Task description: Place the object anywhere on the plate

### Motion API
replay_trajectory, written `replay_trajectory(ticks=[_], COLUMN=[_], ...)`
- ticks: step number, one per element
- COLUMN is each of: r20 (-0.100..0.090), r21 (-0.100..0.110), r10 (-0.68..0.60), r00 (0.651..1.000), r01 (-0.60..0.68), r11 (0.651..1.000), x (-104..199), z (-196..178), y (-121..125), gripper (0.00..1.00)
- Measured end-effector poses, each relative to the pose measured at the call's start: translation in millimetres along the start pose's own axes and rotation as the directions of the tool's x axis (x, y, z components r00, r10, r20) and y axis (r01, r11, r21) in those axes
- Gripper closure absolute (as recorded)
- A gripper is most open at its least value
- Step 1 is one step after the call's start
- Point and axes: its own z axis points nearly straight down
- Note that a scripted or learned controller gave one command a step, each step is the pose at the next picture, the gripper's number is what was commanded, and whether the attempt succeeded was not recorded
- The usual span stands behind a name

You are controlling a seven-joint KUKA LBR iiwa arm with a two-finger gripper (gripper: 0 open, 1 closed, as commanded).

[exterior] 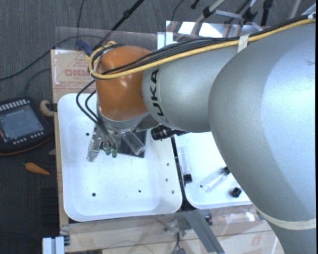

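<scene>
My gripper point(102, 149) hangs low over the upper middle of the left white bin point(79, 200), below the orange wrist band point(122, 83). A dark flat thing point(136, 145) lies just to its right, partly hidden under the wrist; I cannot tell whether it is the plate. A small green spot shows at the gripper's tip. In the right bin point(201, 200) lie a clear tube-like object point(214, 180), a small black piece point(235, 192) and a clear strip point(182, 160) by the left wall. The arm hides much of both bins.
The big grey arm point(244, 89) covers the right bin's far and right parts. A cardboard sheet point(69, 73) lies behind the left bin. A teach pendant point(16, 125) and an orange tool point(37, 168) lie on the floor at the left.
</scene>
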Motion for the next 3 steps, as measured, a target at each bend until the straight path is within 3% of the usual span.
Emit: replay_trajectory(ticks=[1,2,3], r20=[0.005,0.007,0.006], r21=[-0.001,0.0,0.001], r10=[-0.513,-0.888,-0.998], r00=[0.858,0.46,-0.062], r01=[0.513,0.888,0.998], r11=[0.858,0.46,-0.062], x=[-37.1,-49.4,-106.0], z=[-53.8,-145.2,-62.4], y=[11.8,17.5,14.3], gripper=[1.0,1.0,1.0])
